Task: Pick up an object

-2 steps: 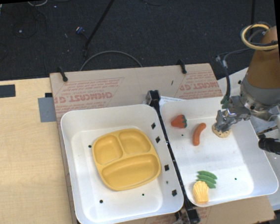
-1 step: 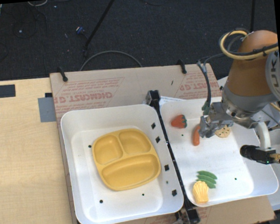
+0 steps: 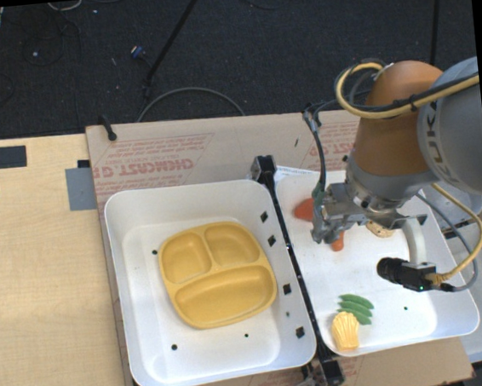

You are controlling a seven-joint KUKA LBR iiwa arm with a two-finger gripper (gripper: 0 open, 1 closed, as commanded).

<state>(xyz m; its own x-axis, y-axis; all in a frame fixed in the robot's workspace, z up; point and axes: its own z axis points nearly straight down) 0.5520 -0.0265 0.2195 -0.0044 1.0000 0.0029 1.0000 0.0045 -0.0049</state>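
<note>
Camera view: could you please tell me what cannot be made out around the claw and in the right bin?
- Claw: too small and shadowed to tell whether it grips anything.
- Small orange-red item: partly hidden behind the claw, shape unclear.
- Tan object: mostly covered by the grey wrist.
- Shallow white right bin: its upper part is hidden under the arm.

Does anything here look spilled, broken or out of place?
Nothing looks spilled or broken. The yellow divided plate lies flat but turned askew in the left bin. In the right bin, a yellow corn toy sits beside a green piece, and the end effector hangs over small orange items.
</note>
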